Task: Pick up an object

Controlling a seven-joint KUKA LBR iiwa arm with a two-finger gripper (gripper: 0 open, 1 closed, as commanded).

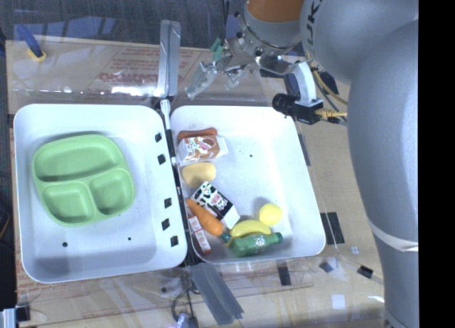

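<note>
Bench with two white bins: green tray [84, 178] in left bin [43, 259], food items clustered along right bin [302, 198] left and front walls. Gripper [213, 72] above far rim, empty, fingers apparently spread. Recommended: lower vertically over isolated lemon [269, 213]; avoid bottle [254, 243].

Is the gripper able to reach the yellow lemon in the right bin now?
Probably yes: the small round yellow lemon lies uncovered on top, with bare floor behind it, and the gripper hangs above the right white bin.
</note>
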